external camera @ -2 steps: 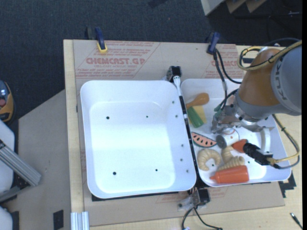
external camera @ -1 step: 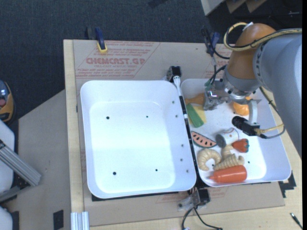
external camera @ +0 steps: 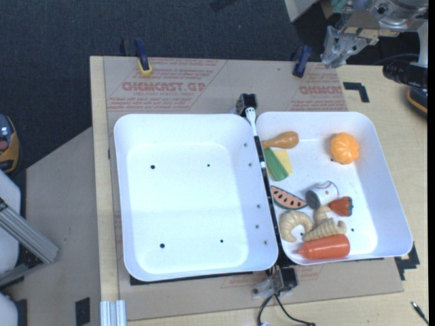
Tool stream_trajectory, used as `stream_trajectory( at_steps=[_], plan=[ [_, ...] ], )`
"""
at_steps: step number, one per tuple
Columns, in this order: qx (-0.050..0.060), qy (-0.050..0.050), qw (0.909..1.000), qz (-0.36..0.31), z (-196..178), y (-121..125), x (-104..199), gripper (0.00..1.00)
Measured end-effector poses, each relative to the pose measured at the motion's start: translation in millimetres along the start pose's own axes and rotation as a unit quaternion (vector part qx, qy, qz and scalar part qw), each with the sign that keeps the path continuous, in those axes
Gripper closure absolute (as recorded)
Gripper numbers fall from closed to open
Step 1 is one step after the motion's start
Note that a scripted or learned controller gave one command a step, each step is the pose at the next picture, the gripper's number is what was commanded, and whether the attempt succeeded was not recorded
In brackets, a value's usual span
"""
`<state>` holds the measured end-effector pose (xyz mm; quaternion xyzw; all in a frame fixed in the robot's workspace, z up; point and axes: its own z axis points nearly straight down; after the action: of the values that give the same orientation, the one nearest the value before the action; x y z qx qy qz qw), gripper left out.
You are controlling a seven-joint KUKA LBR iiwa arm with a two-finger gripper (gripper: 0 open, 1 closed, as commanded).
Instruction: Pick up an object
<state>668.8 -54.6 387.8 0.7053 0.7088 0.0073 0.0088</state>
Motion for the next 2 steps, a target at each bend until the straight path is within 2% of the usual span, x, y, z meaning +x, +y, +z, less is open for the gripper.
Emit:
stream_trajectory(
  at_steps=[1,2],
  plan=[
    [0.000,0.000,1.0000,0.000,-160,1,31,1.00],
    [0.010,-0.001,0.9999,0.007,-148,-10,-67,1.00]
  ],
)
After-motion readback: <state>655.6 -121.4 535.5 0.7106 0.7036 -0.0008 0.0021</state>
